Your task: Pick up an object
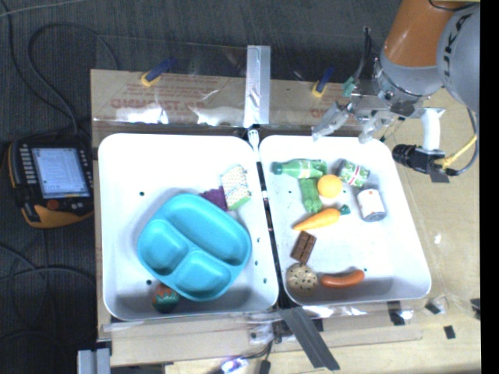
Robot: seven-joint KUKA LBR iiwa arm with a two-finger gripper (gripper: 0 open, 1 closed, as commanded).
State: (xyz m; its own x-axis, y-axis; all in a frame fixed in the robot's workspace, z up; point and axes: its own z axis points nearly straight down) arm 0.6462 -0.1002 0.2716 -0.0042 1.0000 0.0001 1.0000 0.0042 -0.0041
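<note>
My gripper (342, 132) hangs over the far rim of the right bin (405, 232), fingers spread apart and open with nothing between them. Just below it in the bin lie a green bottle (300, 167), a small green-and-red can (355, 174), a yellow ball (330, 185) on a green toy (312, 199), and a white can (372, 205). Farther toward the front are a carrot (318, 219), a chocolate bar (303, 247), a cookie (300, 277) and a sausage (341, 279).
The left bin (117, 209) holds a blue divided plate (195, 244), a green-white carton (235, 187), a purple piece (214, 199) and a small red-green toy (164, 296). A pendant (51, 178) lies to the bench's left. A camera mount (421, 157) juts out right of the bin.
</note>
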